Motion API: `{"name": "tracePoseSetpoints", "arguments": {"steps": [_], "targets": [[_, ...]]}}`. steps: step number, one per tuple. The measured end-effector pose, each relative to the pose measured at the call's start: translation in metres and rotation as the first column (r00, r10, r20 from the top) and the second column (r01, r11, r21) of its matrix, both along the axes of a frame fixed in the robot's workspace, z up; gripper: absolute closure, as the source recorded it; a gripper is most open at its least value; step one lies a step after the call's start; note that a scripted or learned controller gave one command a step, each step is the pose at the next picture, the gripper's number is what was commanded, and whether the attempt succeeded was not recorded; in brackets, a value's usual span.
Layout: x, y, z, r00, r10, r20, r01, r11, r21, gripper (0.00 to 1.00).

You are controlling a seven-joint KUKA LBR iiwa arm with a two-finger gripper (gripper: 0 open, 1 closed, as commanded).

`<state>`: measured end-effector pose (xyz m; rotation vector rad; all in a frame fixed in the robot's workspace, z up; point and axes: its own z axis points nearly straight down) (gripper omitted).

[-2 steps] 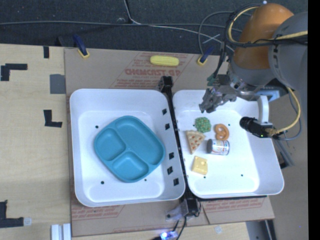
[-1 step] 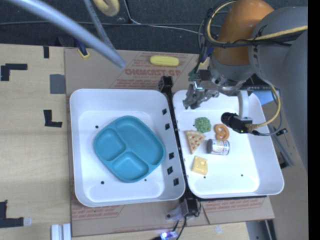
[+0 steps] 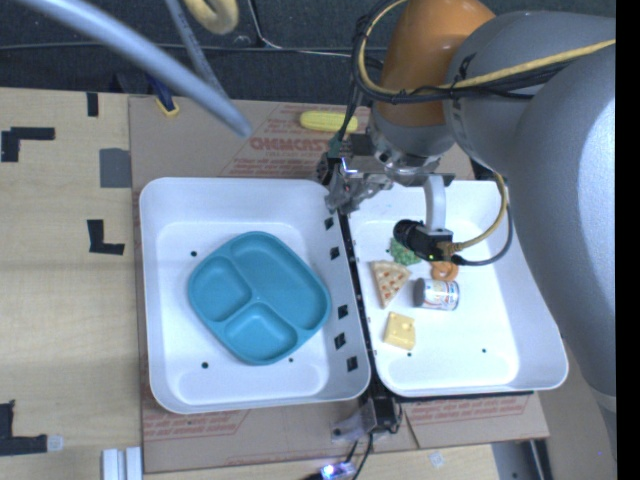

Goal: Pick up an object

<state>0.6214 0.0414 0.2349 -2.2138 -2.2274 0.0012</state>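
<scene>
The pale wooden bench (image 3: 60, 318), marked with black tape, lies open on the left. The heavy grey arm (image 3: 560, 168) with its glossy orange band (image 3: 435, 28) fills the right side and hangs over the far right corner of the work area. A flat brown cardboard sheet (image 3: 270, 148) with red print lies under both bins.

The left white plastic bin (image 3: 160, 198) has smooth, rounded walls. A teal plastic plate with three compartments (image 3: 258, 296) lies flat in the middle of it, with bare floor all around. The right white bin (image 3: 530, 358) touches the left one along a shared rim. Its near and right parts are bare.

The small things cluster in its left half, near that rim:
- A tan, speckled triangular wedge (image 3: 388, 280) lies just beside a small silver can on its side (image 3: 438, 294).
- A pale yellow square block (image 3: 400, 330) sits a little nearer.
- A leafy green scrap (image 3: 402, 254) and a small orange lump (image 3: 445, 268) lie farther back, close under the wrist.

The claw (image 3: 343, 188) hangs over the far end of the shared rim. I cannot tell whether it is wide or narrow, and I see nothing in it.

A yellow elongated thing (image 3: 325, 121) rests on the cardboard behind the bins.
</scene>
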Motion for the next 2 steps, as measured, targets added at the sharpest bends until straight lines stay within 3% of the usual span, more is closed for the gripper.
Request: {"name": "tracePoseSetpoints", "arguments": {"steps": [1,2], "targets": [[-0.0026,0.0469,0.0028,1.000,0.000,0.000,0.000,1.000,0.001,1.00],[-0.0025,0.0440,0.0027,1.000,-0.003,-0.001,0.003,1.000,-0.001,0.00]]}}
